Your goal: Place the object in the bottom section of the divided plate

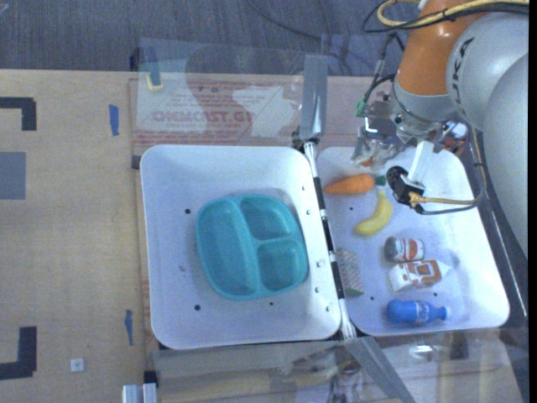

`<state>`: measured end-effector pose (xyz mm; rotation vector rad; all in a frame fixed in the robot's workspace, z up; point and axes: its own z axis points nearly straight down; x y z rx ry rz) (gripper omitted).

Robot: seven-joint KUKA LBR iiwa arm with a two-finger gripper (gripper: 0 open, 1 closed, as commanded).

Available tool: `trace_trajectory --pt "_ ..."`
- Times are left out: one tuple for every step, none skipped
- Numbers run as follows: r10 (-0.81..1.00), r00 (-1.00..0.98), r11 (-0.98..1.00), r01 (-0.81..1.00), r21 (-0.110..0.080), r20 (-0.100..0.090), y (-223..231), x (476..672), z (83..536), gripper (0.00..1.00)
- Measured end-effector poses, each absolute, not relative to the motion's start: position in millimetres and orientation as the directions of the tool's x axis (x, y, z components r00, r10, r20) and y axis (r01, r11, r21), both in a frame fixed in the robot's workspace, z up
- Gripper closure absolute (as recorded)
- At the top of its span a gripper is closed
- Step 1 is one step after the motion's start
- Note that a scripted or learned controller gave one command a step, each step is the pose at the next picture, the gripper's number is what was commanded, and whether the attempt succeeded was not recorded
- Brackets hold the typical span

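A teal divided plate (210,263) lies in the left white bin (168,183), with one long section on its left and two smaller ones on its right. In the right bin (487,300) lie an orange carrot (350,185), a yellow banana (375,217), a small can (404,248), a white and red carton (415,275) and a blue bottle (414,311). My gripper (373,148) hangs over the far left corner of the right bin, just beyond the carrot's thick end. Nothing shows in its grasp.
A black cable end (401,183) with a yellow lead trails from the wrist over the right bin, beside the banana. A patterned flat packet (349,271) lies by the divider between the bins. A metal bar (312,99) stands behind the bins' shared edge.
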<state>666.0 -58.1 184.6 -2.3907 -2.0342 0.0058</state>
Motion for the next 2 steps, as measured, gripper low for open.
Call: trace_trajectory --pt "0.767 0.642 -0.642 0.767 -0.004 -0.002 15.7 644.3 184.5 1.0" --pt "0.824 0.567 -0.567 0.824 -0.004 -0.001 73.0 565.0 201.9 1.0"
